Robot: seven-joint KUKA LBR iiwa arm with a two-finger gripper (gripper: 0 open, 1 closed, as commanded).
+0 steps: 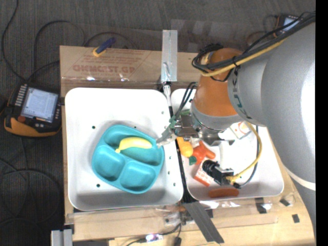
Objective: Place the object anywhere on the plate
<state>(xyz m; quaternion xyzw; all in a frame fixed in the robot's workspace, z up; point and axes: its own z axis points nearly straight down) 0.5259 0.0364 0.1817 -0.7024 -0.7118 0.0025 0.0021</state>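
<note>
The banana (135, 144) lies in the far compartment of the teal plate (128, 181) in the left bin (82, 152) — likely light, smooth plastic, best pinched mid-length — while the gripper (180, 133) hovers at its right, its grip state indiscernible.

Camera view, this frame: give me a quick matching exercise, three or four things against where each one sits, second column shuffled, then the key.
Things:
1. banana
2. blue plate
3. carrot
4. handheld controller

Places:
A. floor, beside the left bin
B. right bin, beside the divider
C. on the plate, upper compartment
D. left bin

Pairs: 1-C, 2-D, 3-B, 4-A
</note>
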